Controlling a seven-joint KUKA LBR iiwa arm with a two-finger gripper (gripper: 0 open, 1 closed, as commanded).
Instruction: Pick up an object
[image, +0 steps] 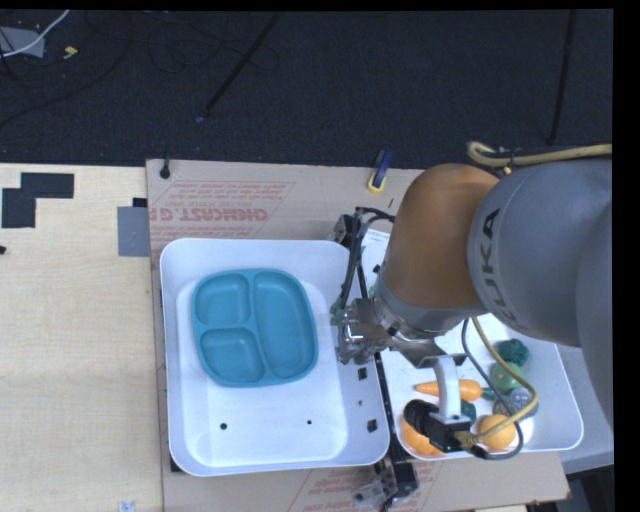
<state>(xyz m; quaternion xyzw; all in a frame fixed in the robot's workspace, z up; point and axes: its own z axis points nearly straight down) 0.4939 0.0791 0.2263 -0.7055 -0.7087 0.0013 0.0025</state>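
The grey arm with its orange band covers most of the right bin (570, 430). My gripper (350, 338) shows as a metal part low at the wall between the two bins, just right of the blue plate. A blue divided plate (254, 327) lies in the left bin (260, 445). In the right bin I see a small orange carrot-like piece (430, 388), a green object (514, 352), a green-and-grey piece (508, 388) and an orange-yellow object (498, 430). The arm hides much of that bin's contents.
An orange dish rim (415, 443) peeks out at the right bin's front edge. A blue-and-yellow clamp (379, 172) sits on the board behind the bins. The left bin's front half is bare white floor.
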